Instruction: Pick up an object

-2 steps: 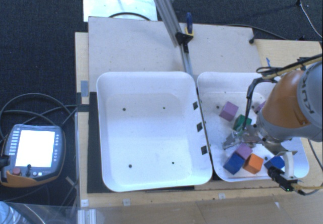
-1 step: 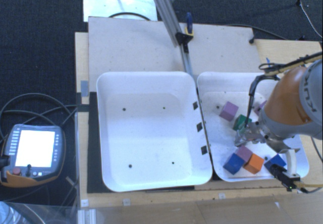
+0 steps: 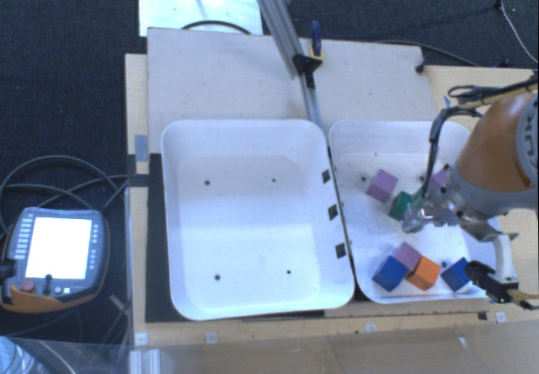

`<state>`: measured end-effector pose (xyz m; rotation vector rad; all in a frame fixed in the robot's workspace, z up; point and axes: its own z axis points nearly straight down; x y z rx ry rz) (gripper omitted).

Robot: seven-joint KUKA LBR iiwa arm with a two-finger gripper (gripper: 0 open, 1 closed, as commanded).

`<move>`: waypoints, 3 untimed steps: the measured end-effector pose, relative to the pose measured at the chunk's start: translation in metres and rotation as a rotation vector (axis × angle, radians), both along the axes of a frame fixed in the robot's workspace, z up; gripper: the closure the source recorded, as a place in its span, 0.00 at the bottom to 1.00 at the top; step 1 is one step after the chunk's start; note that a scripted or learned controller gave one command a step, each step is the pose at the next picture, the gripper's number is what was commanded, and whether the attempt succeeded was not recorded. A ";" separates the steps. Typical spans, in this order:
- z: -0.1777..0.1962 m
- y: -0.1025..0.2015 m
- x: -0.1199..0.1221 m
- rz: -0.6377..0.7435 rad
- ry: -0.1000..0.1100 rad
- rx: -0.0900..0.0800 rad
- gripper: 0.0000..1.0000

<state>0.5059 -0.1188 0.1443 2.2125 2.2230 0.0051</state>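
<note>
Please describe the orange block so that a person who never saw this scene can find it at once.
Look in the right white bin, at its near edge. A small cluster of blocks lies there: the orange block sits between a blue block and another blue block, touching a purple block. It is the only orange block in the bin.

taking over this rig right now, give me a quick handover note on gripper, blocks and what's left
Gripper: low in the right bin, at the green block; grip state cannot be told, nothing seen held.
Blocks, all in the right bin: purple block near the middle; blue block, a second purple block, orange block and a second blue block along the near edge.
Done: arm has reached the blocks.
Left: grasp one and lift it.
</note>
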 end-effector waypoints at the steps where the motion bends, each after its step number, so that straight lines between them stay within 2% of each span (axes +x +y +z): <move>1: 0.043 -0.001 0.003 0.000 0.000 0.000 1.00; 2: 0.087 -0.005 0.003 0.000 -0.001 -0.001 1.00; 3: 0.095 0.044 0.013 0.006 0.002 0.003 1.00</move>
